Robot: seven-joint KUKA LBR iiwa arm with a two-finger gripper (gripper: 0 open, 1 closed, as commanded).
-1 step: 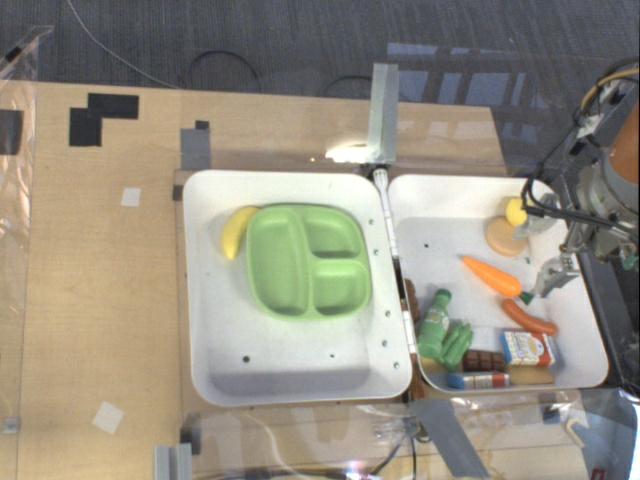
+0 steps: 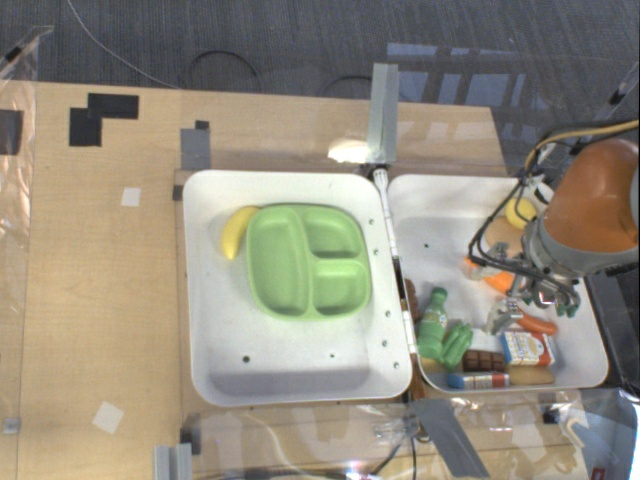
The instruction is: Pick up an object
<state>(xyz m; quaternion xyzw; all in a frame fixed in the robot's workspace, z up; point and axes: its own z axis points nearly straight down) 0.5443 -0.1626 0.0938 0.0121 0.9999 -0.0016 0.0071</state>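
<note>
The arm [image 2: 590,208] hangs over the right bin [image 2: 440,218], its gripper [image 2: 515,313] just above a carton [image 2: 524,348], finger state unclear.

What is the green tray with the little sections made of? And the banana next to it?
The green tray looks like moulded plastic: one even colour, a soft sheen, rounded compartments. The banana is probably a plastic toy, smooth and evenly yellow, though this view can't rule out real fruit.
</note>
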